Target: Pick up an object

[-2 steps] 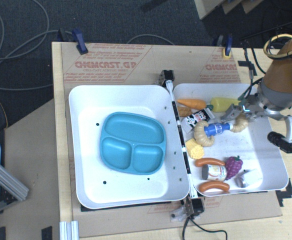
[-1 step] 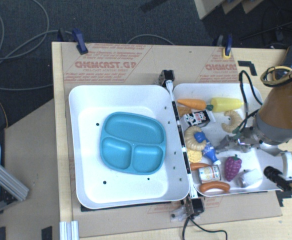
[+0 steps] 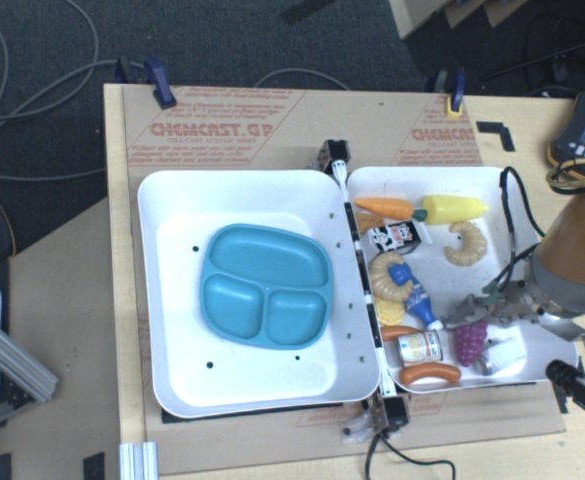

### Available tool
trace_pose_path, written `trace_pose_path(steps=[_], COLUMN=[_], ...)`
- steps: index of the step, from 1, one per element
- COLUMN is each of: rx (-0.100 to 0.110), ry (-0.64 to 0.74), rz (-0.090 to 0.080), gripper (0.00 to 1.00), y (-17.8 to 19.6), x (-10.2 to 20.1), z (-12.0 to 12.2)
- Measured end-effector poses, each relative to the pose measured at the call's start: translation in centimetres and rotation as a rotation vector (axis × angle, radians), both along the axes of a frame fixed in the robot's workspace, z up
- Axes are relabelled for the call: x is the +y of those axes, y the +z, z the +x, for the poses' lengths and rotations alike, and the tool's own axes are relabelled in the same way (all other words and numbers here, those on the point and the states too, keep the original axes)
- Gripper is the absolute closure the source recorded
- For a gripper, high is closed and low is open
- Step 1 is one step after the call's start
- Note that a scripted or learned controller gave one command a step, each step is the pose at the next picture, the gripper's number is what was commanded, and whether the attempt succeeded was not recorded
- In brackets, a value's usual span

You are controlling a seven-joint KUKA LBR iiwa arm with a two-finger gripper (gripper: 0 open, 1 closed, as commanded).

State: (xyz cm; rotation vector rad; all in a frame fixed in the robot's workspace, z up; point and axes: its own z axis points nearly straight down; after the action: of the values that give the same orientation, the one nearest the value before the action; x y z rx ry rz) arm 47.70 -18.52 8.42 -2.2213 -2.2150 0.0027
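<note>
Grapes (image 3: 470,343) just beside end effector (image 3: 492,313).

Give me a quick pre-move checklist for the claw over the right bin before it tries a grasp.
1. Claw positioned over right bin: ok, low among the toys.
2. Target nearby: ok, purple grapes sit just below it.
3. Object between the fingers: cannot tell, too blurred.
4. Neighbours crowding the target: not ok, small jar and hot dog lie beside the grapes.
5. Cable near the arm's path: not ok, it drapes over the bin's right rim.
6. Left bin with blue divided plate: ok, apart from the arm.
</note>
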Motion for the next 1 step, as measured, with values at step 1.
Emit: trace_pose_path(steps=[1], rx=[-0.006], ry=[0.002], rz=[-0.002], gripper=[1.00], y=[1.04], x=[0.12], z=[0.27])
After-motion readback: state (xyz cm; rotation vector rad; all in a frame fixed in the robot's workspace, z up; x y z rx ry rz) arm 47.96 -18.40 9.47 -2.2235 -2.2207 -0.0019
